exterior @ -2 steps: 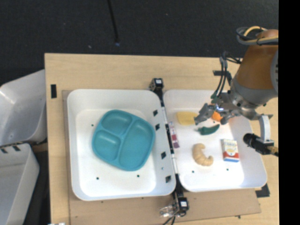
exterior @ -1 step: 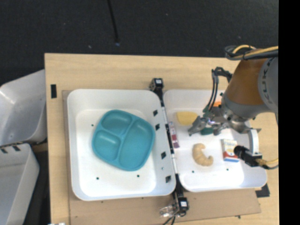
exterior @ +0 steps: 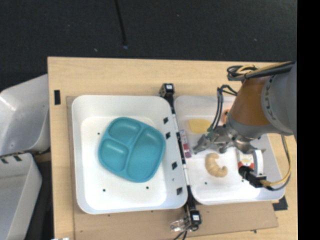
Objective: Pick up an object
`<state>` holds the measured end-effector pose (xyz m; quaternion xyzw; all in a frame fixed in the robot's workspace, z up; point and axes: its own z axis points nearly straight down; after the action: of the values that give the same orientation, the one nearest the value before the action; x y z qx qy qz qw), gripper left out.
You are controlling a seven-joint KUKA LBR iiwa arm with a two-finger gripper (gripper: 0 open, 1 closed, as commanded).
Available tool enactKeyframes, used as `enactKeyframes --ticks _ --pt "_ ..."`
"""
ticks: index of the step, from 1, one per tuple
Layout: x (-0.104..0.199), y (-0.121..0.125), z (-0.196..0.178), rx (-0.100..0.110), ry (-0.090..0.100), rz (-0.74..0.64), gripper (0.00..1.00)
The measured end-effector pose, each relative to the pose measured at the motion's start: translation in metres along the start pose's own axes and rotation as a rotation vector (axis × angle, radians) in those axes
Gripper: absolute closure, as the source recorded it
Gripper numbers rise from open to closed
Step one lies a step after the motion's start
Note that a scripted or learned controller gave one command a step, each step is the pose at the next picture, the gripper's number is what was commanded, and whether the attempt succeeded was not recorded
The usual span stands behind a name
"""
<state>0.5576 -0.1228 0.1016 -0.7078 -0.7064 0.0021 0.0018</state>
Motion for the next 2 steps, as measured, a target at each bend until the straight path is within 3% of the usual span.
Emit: enactKeyframes --ticks 1,2 --pt "-0.001 0.002 -0.015 -0.008 -0.001 0.007 1.00" --pt "-0.005 0.004 -0.059 -0.011 -0.001 0.005 1.00"
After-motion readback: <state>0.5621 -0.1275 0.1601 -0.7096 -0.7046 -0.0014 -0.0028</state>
